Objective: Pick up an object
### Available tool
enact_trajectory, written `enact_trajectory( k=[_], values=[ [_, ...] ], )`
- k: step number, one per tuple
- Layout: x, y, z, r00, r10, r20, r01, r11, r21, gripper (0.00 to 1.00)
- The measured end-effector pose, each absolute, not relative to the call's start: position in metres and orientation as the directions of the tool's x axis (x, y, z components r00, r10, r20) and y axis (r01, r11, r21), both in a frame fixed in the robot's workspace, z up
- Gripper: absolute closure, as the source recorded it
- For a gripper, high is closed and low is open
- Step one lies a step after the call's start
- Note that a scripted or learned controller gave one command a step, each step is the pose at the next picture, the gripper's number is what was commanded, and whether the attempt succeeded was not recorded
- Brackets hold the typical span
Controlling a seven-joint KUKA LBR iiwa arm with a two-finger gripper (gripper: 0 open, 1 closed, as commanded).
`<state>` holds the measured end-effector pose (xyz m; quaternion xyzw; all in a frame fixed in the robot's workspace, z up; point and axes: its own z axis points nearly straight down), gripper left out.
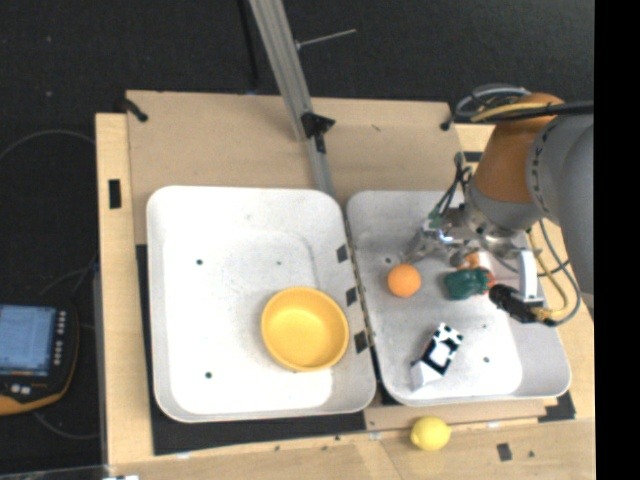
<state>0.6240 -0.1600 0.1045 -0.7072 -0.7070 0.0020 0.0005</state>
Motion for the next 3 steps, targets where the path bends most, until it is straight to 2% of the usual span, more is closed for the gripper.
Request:
enact_trajectory(
  k=[1, 2, 3],
  values=[
    [0.626, -0.161, 0.120, 0.003, 1.000, -0.002, 1.000, -0.003, 0.005, 1.00],
    [0.624, -0.159, 0.183, -0.001, 1.000, -0.001, 1.000, 0.001, 0.008, 1.00],
    [0.625, -0.161, 0.227, -0.002, 1.000, -0.001, 1.000, 0.002, 0.006, 1.00]
  ],
)
